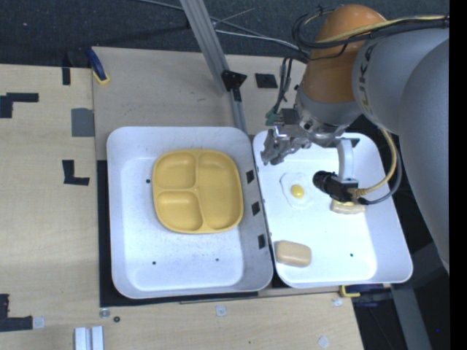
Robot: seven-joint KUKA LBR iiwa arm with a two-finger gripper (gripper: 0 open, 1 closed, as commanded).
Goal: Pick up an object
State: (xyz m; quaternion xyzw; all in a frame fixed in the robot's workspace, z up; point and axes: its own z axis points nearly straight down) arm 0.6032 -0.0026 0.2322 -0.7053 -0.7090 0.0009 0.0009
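- The gripper (pixel 279 150) hangs over the 11 o'clock corner of the right bin (pixel 365 268). Nothing shows in its grasp, and I cannot tell whether the claw is released or clenched.
- Things to pick: a flat egg (pixel 297 192) lies just at 5 o'clock from the gripper, in the upper left part of the right bin. A tan bun (pixel 292 254) lies at that bin's 7 o'clock, close to the near wall. A yellow plate (pixel 198 191) fills the middle of the left bin (pixel 139 268).
- The step in hand looks like the approach, with no object lifted yet.
- The egg is nearest but thin and flat, so a grip would have to come straight down and bite close to the floor. It could easily slide away.
- The bun looks the better choice: it is thicker, with two long sides to close across. The claw should be turned so that it closes across the short width.
- The plate is wide and shallow, and probably a poor fit for this claw.
- Edges: the gripper is close to the wall shared by the bins at 9 o'clock and the far rim at 12 o'clock. It should move toward 5 o'clock before going down.
- Open room: the right bin is bare from 3 to 5 o'clock, well apart from both objects, so there is room to swing there.
- The bun sits near the wall at 9 o'clock and the near rim at 6 o'clock, so the descent there should be vertical.
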